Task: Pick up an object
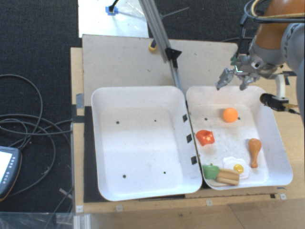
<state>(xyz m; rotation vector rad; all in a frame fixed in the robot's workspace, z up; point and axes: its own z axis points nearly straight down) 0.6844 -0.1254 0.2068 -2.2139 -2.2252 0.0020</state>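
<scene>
While a smooth orange ball lies in the right bin, metal fingers are seemingly spread, ungrasping.

The two bins are white with little black dots. The ball is orange. The pepper piece is red. The chicken leg is brown-orange. The fried egg is white with a yellow middle. The small veggie is green, and the bread stick is tan. The arm is grey and orange. The bench is light brown.
</scene>
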